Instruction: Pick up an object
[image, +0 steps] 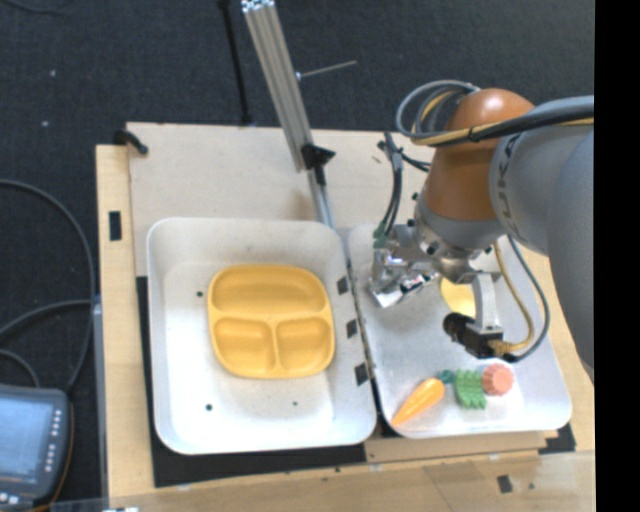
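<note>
My gripper hangs over the upper left part of the right bin, close to the divider between the bins. Nothing shows between its fingers. A toy carrot lies at the bin's front edge, well below the gripper. Right of the carrot sit a green toy piece and a pink round toy. A yellow object peeks out from under the wrist, mostly hidden by the arm.
The left bin holds a yellow divided plate in its middle. A slanted aluminium post rises behind the bins. Black cables loop off the wrist, and a black cable end hangs over the right bin.
</note>
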